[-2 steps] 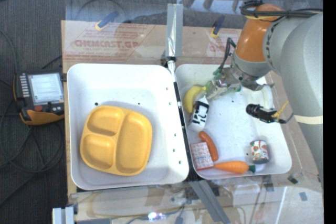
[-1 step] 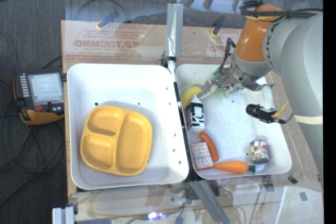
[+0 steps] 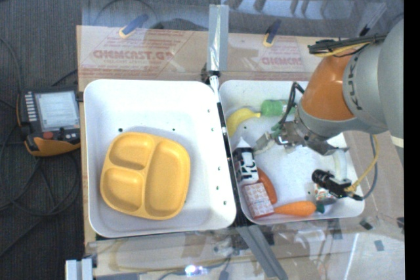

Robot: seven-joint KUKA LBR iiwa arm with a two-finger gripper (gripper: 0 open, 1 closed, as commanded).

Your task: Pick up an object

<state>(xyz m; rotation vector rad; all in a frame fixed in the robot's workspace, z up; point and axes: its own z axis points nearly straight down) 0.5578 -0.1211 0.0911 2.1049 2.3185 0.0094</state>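
We judge a slip or a jostled neighbour the main risk: the right bin [image 3: 226,108] is crowded. The gripper [image 3: 283,136] sits near its centre, and we cannot tell how it is set. The yellow banana [image 3: 240,119] lies at ten o'clock from it, the green object [image 3: 273,107] at eleven, the bottle [image 3: 250,181] at seven.

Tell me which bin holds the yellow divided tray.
The left bin holds the yellow divided tray, lying flat toward its near side. The right bin holds small clutter instead, including a carrot and a bottle.
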